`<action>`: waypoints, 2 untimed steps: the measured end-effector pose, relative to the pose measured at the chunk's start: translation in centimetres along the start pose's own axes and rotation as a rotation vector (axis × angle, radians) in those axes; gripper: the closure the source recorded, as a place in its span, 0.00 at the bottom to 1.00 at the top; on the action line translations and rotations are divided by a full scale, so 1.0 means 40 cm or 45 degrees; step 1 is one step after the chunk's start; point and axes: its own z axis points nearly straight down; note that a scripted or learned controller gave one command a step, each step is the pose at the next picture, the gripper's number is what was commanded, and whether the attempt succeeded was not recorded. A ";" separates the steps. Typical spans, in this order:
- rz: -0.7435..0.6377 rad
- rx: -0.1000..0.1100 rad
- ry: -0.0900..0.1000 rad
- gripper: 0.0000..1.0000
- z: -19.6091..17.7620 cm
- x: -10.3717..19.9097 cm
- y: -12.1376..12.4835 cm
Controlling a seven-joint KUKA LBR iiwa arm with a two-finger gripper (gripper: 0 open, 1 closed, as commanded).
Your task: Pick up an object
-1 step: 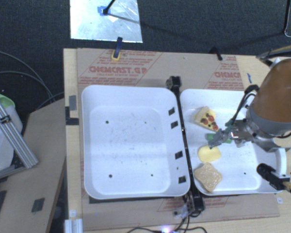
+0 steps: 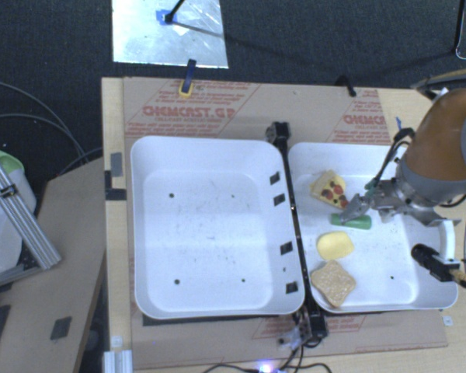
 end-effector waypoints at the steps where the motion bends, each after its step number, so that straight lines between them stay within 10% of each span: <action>1: -0.010 0.000 0.003 0.00 0.163 0.065 0.145; 2: -0.005 0.000 0.003 1.00 0.129 0.060 0.141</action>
